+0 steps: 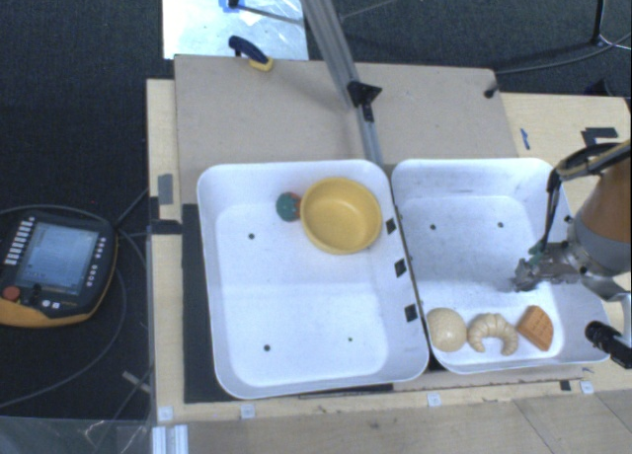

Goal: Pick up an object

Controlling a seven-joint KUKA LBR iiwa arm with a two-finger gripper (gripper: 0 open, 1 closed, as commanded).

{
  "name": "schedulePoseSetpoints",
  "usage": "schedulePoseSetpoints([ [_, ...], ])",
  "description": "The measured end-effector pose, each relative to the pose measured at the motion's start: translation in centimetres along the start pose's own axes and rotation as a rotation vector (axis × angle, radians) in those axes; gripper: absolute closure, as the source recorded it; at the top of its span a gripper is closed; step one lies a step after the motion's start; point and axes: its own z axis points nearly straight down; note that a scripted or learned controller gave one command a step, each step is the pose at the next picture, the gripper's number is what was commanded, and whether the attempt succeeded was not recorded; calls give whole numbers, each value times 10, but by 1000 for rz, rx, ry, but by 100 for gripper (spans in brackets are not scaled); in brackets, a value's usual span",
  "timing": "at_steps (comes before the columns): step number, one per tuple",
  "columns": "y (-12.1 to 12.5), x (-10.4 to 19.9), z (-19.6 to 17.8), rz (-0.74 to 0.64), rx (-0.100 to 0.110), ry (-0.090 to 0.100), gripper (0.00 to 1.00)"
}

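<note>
Nearest the camera, along the front wall of the right-hand shallow white plastic bin (464,195), three small things lie in a row, close together but seemingly not overlapping: a pale cream egg-shaped piece (445,329), a beige curved croissant-like toy (494,333) and an orange wedge with a waffle-like face (536,327). Lined up against the wall like that, they leave little room on the near side, so an approach from above looks the sounder choice. Just behind the wedge, the grey metal two-finger gripper (526,275) hangs low over the bin floor, reaching in from the right; the wedge is probably the thing in hand, being closest. The jaws are too small and blurred here to tell whether they stand wide or narrow, and nothing shows between them. Farther back, in the left-hand white bin (296,343), a round yellow plastic bowl (341,215) sits upright by the rear wall with a small dark green ball (287,206) touching its left side.
</note>
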Motion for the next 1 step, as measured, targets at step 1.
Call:
schedulePoseSetpoints([
  [1,-8,0,-48,0,-2,-1,100],
])
